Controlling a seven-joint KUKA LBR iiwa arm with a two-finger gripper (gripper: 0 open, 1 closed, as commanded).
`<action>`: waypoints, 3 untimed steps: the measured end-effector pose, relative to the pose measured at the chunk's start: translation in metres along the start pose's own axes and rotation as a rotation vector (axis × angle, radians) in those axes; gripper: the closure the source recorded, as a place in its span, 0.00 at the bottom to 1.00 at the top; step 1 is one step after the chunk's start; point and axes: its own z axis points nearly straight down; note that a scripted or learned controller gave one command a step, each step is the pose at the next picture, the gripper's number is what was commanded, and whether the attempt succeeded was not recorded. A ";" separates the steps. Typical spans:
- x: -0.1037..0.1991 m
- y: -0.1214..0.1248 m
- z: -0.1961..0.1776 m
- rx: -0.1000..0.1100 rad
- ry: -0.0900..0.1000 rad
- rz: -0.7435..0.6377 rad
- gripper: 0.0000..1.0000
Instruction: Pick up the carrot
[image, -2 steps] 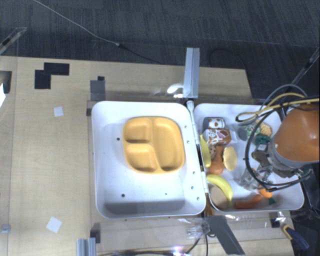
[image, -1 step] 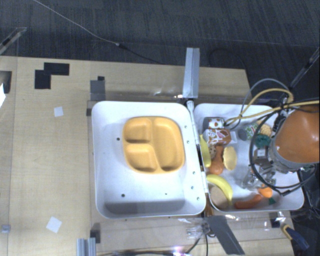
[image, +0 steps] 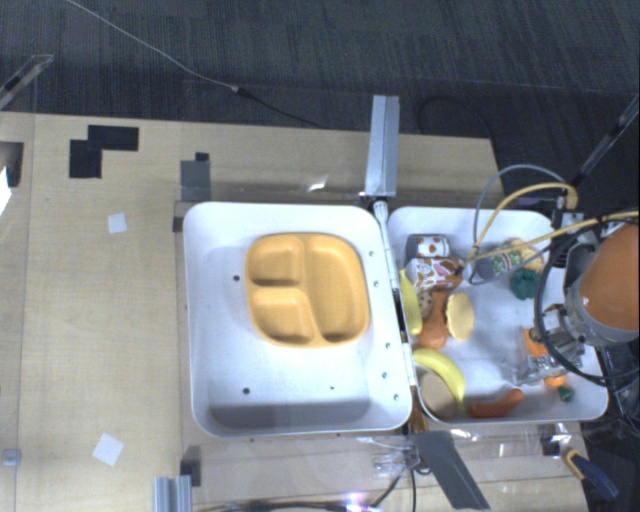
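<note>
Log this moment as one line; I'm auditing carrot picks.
gripper low in right bin | carrot near left wall, apart | grasp: none seen

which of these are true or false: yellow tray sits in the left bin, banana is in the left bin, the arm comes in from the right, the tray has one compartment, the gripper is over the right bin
1. The yellow tray sits in the left bin. True.
2. The banana is in the left bin. False: it lies in the right bin, near its front left corner.
3. The arm comes in from the right. True.
4. The tray has one compartment. False: ridges divide it into three.
5. The gripper is over the right bin. True: it is at that bin's right side, by something orange that could be the carrot.
</note>
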 end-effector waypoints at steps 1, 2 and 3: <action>-0.058 -0.014 -0.107 0.001 0.000 0.099 1.00; -0.043 0.000 0.000 -0.005 0.000 -0.047 1.00; -0.043 0.000 0.001 -0.003 -0.001 -0.048 0.00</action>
